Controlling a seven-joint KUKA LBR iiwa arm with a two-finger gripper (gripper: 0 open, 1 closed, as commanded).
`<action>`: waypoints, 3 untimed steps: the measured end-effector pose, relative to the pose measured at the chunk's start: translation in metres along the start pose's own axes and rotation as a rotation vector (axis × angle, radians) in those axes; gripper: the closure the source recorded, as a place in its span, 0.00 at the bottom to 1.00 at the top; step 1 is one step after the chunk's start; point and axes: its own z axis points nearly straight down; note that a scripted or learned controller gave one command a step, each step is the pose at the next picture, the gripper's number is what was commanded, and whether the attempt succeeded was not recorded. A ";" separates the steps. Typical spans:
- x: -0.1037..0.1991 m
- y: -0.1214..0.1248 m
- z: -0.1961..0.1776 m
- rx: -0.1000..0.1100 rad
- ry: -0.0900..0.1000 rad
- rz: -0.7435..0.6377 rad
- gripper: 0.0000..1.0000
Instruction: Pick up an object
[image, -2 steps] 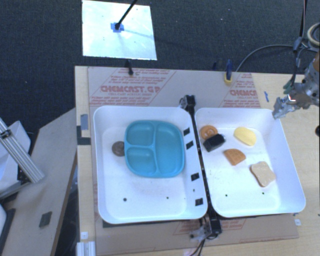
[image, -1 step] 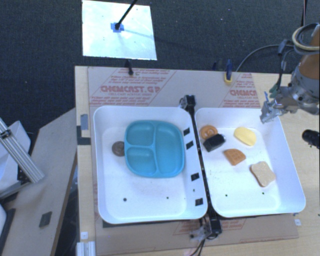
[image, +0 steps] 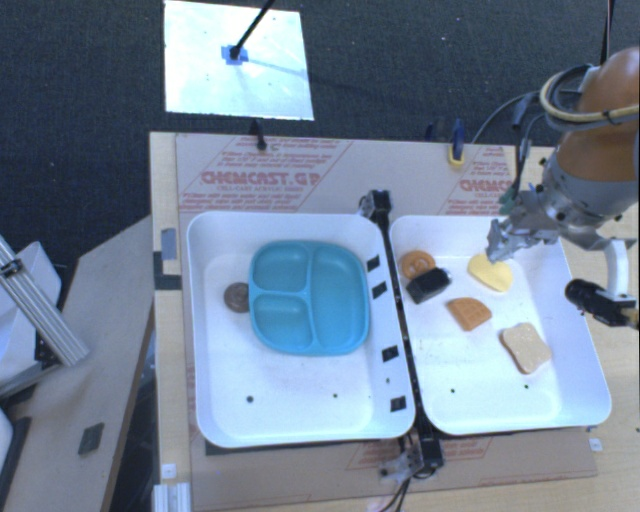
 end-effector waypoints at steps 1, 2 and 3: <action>0.047 -0.017 0.000 0.001 0.000 0.001 1.00; 0.105 -0.036 0.007 0.002 0.000 0.000 1.00; 0.157 -0.035 0.023 0.001 0.000 0.000 1.00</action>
